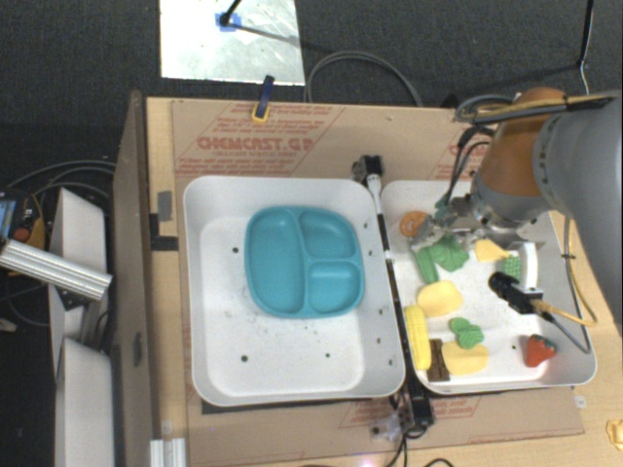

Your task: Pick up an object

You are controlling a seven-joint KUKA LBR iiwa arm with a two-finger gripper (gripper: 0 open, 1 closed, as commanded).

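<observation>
A big sheet of brown card (pixel 292 136) with red letters covers the bench, and two white bins sit on it side by side. The left bin (pixel 209 261) holds a blue plate (pixel 304 261) with three parts, lying flat in the middle. There are small dark specks on the white floor around the plate. The right bin (pixel 498 327) is full of toy food. The grey arm (pixel 574 163) reaches in from the right, with its orange band (pixel 511 163) just above the wrist. The gripper (pixel 451 224) is low in the far part of the right bin, right over the green toy (pixel 443 258). How wide its grip is, and whether it touches the toy, is too hard to see. An orange toy (pixel 414 224) lies just beside the gripper, near the wall between the bins. A yellow bit (pixel 490 251) lies on the other side of the green toy. Nearer the front are a yellow lump (pixel 440 298), a corn cob (pixel 417 334), a small green toy (pixel 467 333), a yellow toy (pixel 468 361) and a brown bit (pixel 438 360), all close together. A red toy (pixel 538 350) sits apart in the front right corner. Around the bench the floor (pixel 58 66) is dark carpet. A shiny sheet (pixel 229 37) lies on it at the back, with blue tape (pixel 227 21) on it. A grey cable (pixel 360 61) loops behind the bench. A metal bar (pixel 54 269) sticks out at the left.
</observation>
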